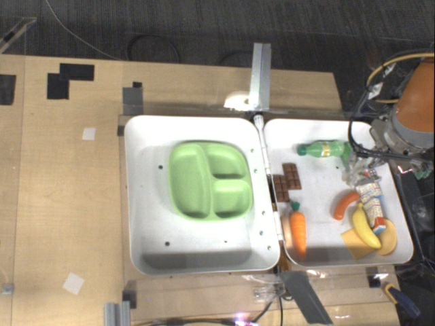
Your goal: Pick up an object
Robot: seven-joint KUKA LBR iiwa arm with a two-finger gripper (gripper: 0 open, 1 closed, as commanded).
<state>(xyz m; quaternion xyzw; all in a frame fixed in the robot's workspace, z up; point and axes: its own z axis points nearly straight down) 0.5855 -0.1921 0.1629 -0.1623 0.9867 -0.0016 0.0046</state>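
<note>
Carrot (297, 229): lies at the front edge of the right bin (319, 134), near its left wall, green top pointing to the back.
Cheese wedge (357, 243): yellow, in the front right corner, partly hidden under the banana (365, 227).
Banana: curved, touching the cheese wedge; a second yellow shape just to its right is hard to make out.
Sausage (344, 204): orange-red, just left of the banana.
Small packet (372, 200): white with print, too blurred to read, between the sausage and the right wall.
Chocolate bars (285, 182): two brown pieces near the left wall.
Green bottle (324, 149): lies on its side at the back.
Claw (358, 172): low over the right bin, between the bottle and the packet; open or closed, I cannot tell, it is blurred.
Arm (416, 111): cut off by the right edge.
Left bin (146, 182): holds a green divided tray (208, 180).
Counter (61, 182): light wood.
</note>
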